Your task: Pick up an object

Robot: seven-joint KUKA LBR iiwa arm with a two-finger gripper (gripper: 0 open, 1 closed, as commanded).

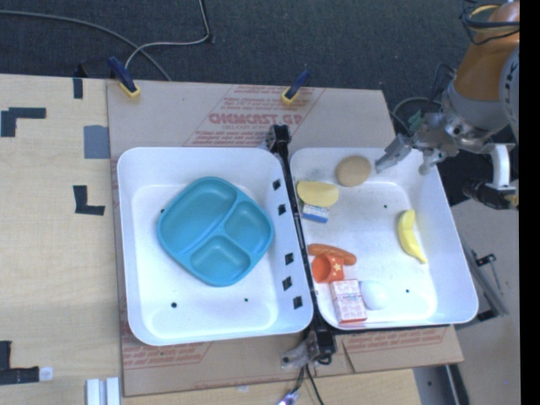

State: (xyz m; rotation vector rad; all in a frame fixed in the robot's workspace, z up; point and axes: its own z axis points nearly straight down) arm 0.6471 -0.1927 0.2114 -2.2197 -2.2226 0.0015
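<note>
The round tan bread-like ball [353,171] lies at the far side of the right white bin [439,226] beside a pale yellow lump [317,194], and my claw [407,154] hangs released and empty just right of it, over the bin's far rim.

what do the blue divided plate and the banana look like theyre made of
Blue divided plate: probably molded plastic, with a smooth, even colour, soft sheen and rounded compartment ridges. Banana: looks like a plastic toy, uniformly bright yellow and unblemished, though too small here to rule out real fruit.
</note>
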